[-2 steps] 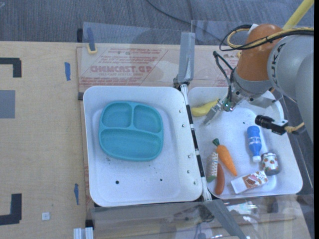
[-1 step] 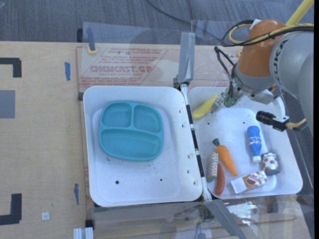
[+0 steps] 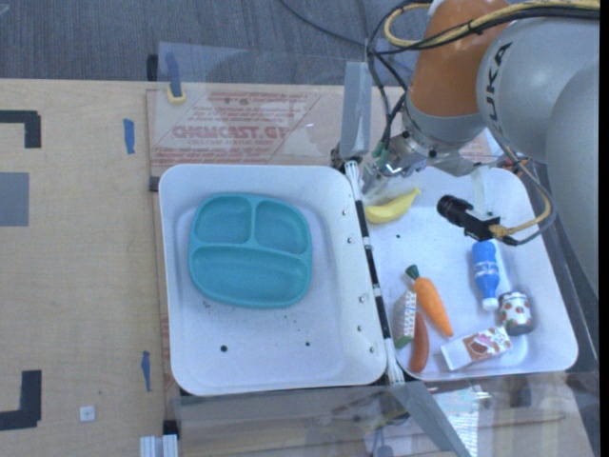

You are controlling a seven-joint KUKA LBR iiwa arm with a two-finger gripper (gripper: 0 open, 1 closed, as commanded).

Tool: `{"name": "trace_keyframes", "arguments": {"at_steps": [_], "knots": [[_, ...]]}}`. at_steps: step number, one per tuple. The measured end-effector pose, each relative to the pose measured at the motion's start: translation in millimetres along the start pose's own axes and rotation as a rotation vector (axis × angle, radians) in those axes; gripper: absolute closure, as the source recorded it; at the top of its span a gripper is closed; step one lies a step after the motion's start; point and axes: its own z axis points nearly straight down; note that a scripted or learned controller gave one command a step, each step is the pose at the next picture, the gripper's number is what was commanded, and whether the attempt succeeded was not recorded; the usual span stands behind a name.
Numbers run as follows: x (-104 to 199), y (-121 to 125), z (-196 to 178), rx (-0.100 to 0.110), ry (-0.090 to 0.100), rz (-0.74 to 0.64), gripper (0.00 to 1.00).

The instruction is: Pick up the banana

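Banana (image 3: 392,207) lies at 11 o'clock in the right bin (image 3: 447,255), by its left wall. Gripper (image 3: 385,167) hovers just at banana's 12 o'clock; can't tell how open, nothing visibly held. Probably light, smooth, curved: grip across thick middle.

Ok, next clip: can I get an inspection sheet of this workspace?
Surface: two white bins, left bin and right bin, side by side.
Job's things: banana lying in the right bin's upper left corner.
Clutter: teal plate in left bin; carrot, blue bottle, small packets in right bin.
Claw: claw hovering close over the banana; grip cannot be told.
Cables: dark cables looping beside the arm's orange band.
Surroundings: wooden bench with blue tape marks.
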Motion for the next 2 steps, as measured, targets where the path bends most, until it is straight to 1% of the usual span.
{"name": "trace_keyframes", "arguments": {"at_steps": [1,2], "knots": [[0.2,0.0,0.2,0.0,0.0,0.0,0.0],[-81.0,-25.0,-17.6,0.001,-0.001,0.21,0.0]]}}
